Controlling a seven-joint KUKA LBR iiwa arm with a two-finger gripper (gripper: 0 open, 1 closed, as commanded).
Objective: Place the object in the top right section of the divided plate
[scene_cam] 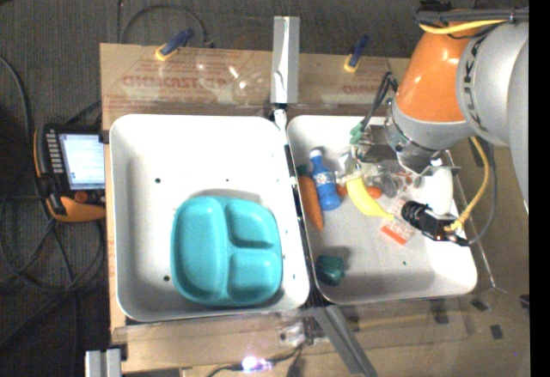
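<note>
A teal divided plate (227,252) lies in the left bin, with one large section on its left and two smaller ones on its right. The right bin holds a blue bottle (324,181), an orange carrot (311,203) along the bin's left wall, a yellow banana (367,201), a dark green object (331,268) and a red-and-white piece (395,233). My gripper (378,171) hangs low over the right bin, just above the banana and right of the bottle. The wrist hides its fingertips.
The two white bins (137,195) (447,272) stand side by side with a narrow ridge between them. A tablet in an orange case (73,167) lies left of the bench. Cables trail from the arm over the right bin's right side.
</note>
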